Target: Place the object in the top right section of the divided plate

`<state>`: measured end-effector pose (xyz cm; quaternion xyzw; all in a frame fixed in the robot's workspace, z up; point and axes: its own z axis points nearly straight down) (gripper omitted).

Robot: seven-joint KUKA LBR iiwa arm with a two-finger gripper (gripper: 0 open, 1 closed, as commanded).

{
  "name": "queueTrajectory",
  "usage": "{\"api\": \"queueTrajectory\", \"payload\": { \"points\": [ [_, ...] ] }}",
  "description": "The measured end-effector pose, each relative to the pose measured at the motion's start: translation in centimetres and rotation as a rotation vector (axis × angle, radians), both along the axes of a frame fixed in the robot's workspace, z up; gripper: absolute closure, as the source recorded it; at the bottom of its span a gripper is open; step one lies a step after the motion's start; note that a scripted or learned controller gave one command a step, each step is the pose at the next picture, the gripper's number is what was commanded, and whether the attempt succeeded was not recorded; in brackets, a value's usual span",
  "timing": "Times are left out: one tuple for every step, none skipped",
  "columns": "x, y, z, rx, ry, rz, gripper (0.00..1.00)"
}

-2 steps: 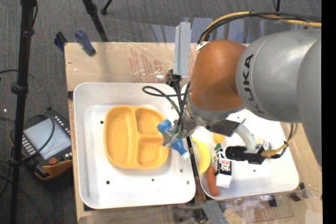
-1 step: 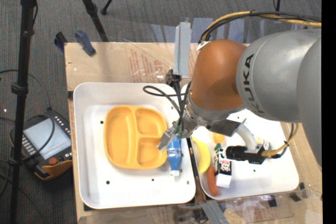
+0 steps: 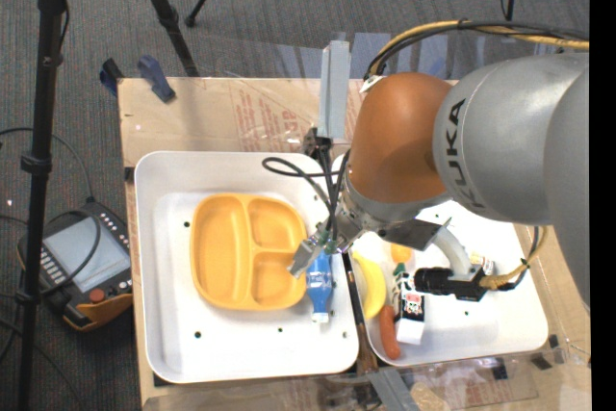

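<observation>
A yellow divided plate (image 3: 245,250) lies in the left white bin (image 3: 164,342) on the table (image 3: 221,111). At the plate's right edge the pincer (image 3: 316,257) hangs low, and whether it is wide or narrow cannot be told. A blue object (image 3: 320,289) lies directly below it, beside the plate, on the bin floor. In the right bin (image 3: 500,327) lie a banana (image 3: 371,282), a red sausage-like piece (image 3: 388,332) and a small white box (image 3: 411,313).

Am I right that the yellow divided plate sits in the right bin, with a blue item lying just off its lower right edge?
Not quite. The camera view shows the yellow divided plate in the left bin, not the right one. The rest holds: the blue item lies just off the plate's lower right edge, below the claw. The right bin holds other small objects.
</observation>
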<state>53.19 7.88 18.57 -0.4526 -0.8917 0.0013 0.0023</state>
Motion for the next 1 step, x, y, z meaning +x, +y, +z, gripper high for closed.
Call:
{"api": "queueTrajectory", "payload": {
  "points": [
    [0.00,0.00,0.00,0.000,0.000,0.000,0.00]
  ]
}}
